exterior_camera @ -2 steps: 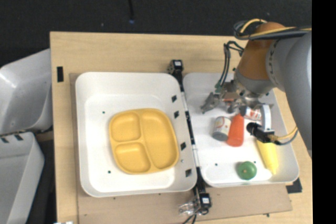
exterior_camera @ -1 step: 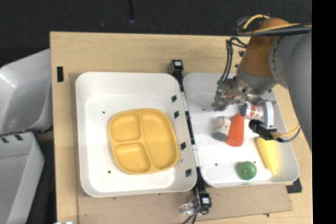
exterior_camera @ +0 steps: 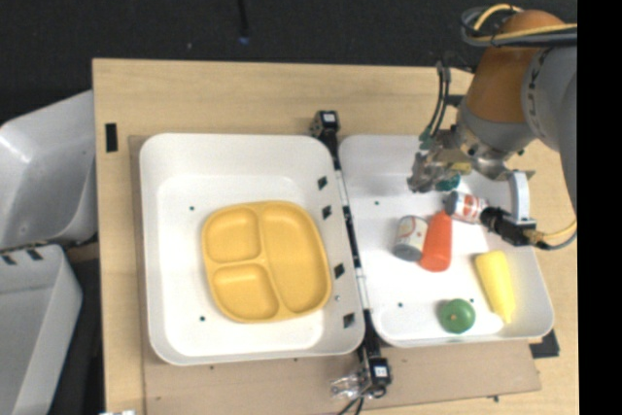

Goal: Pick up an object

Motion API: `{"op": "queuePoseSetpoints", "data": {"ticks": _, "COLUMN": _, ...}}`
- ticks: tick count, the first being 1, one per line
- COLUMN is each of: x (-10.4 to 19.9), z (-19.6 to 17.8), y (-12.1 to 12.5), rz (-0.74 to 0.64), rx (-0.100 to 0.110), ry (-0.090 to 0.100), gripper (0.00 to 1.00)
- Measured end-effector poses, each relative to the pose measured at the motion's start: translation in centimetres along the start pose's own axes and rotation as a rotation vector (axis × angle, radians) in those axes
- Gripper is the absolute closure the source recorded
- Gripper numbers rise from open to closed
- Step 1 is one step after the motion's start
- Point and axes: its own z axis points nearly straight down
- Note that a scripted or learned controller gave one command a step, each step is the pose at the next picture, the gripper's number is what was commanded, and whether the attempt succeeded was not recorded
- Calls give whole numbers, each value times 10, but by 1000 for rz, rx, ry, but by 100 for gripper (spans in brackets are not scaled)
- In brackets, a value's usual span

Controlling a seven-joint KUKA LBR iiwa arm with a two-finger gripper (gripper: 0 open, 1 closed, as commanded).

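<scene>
Camera view looks down at a slant on a pale wooden table [exterior_camera: 117, 238] carrying two white bins side by side. The left bin [exterior_camera: 165, 209] holds a yellow divided plate [exterior_camera: 264, 259], lying flat near its middle. The right bin [exterior_camera: 384, 170] holds the loose pieces: an orange bottle [exterior_camera: 438, 242] touching a small can [exterior_camera: 409, 237] on its left, a yellow corn-like piece [exterior_camera: 496, 284] near the right wall, and a green round fruit [exterior_camera: 456, 314] by the front wall. All of them lie in the bin; none is lifted.

The hand [exterior_camera: 434, 172] hangs low over the back of the right bin, just behind the bottle and can, likely placed there to come down on one of them. Whether it is open or closed I cannot tell; it reads as a dark cluster, possibly with something small and coloured beside it.

Dark floor surrounds the table, with white equipment [exterior_camera: 39, 180] at the left.
</scene>
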Motion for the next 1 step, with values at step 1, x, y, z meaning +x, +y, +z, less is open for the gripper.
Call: {"op": "queuePoseSetpoints", "data": {"ticks": 1, "x": -11, "z": -57, "y": 1, "rz": 3, "rx": -3, "ry": -1, "gripper": 100}}
